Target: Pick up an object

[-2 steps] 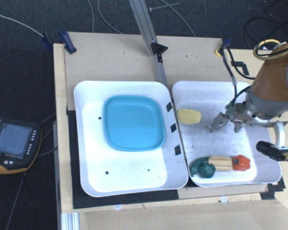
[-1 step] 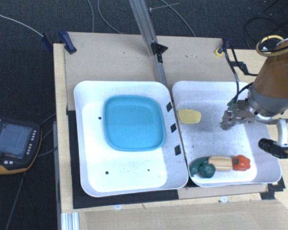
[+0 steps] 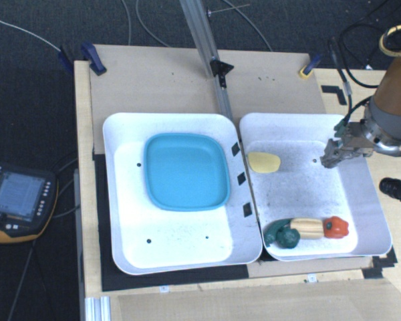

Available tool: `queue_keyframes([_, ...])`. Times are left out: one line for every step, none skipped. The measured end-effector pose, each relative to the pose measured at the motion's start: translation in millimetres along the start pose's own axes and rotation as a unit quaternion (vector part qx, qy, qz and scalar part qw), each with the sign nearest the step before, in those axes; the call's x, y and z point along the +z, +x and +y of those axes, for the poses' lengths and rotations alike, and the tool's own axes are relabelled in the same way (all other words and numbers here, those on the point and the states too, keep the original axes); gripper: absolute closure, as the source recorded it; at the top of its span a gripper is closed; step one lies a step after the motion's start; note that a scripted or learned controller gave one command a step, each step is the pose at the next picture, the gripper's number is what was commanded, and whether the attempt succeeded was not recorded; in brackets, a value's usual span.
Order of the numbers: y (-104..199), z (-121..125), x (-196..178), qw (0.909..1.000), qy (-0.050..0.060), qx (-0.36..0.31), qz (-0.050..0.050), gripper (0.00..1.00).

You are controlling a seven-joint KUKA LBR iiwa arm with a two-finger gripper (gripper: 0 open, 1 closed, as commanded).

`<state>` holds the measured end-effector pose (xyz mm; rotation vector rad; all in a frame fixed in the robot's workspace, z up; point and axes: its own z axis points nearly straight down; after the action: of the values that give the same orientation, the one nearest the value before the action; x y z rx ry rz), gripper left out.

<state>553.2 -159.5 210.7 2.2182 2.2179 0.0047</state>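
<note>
Yellow, rounded and smooth, the small yellow piece [image 3: 263, 162] lay at the far left of the right bin [image 3: 361, 186], close to the wall it shares with the left bin [image 3: 123, 179]. You would judge it light and rigid, likely a plastic toy food, perhaps slippery; take it across its narrow waist, from above.

The gripper [image 3: 333, 155] stood at the far right of the same bin, well apart from the yellow piece. You could not tell whether its tips were apart or together; nothing showed between them.

Along the near wall lay a row of three, apparently touching: a dark green lump [image 3: 283, 235] at left, a tan cylinder [image 3: 307, 229] in the middle, a red piece [image 3: 335, 227] at right. These would be awkward; the wall and the neighbours crowd any closing.

A blue tray [image 3: 187, 171] sat in the left bin, broad and flat, a poor target for two fingers.

Bare bin floor lay between gripper and yellow piece. Mind the dividing wall on the piece's left side, which might catch a tip.
</note>
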Motion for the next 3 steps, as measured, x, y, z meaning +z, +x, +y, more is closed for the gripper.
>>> queue_keyframes([0.0, 0.3, -4.5, 1.0000, 0.002, 0.000, 0.001, 1.00])
queue_keyframes([58.5, 10.4, -14.6, 1.0000, 0.002, -0.003, 0.001, 1.00])
queue_keyframes([119.7, 26.6, -17.9, 1.0000, 0.002, -0.003, 0.001, 1.00])
